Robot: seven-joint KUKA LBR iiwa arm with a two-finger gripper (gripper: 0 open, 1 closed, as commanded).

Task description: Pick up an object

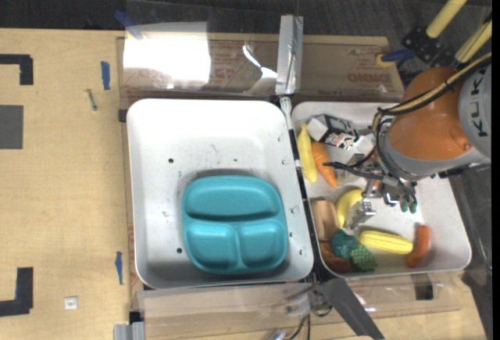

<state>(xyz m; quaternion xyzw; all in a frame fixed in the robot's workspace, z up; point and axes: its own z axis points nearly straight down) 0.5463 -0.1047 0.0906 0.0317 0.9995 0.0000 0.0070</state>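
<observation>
The hand (366,209) is hovering low in the right bin (457,248), can't tell how open it is. The corn cob (384,241) lies just below it toward the near wall, long axis running left-right.

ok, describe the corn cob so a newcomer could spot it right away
Look in the right-hand white bin, the one crowded with toy food under the arm. Near its front edge lies the corn cob, on its side. It is bumpy yellow, between a green leafy piece and a reddish sausage-like piece.

camera: fixed overhead | slanted down | covers both bins (148,174) | arm (437,127) enters right
</observation>
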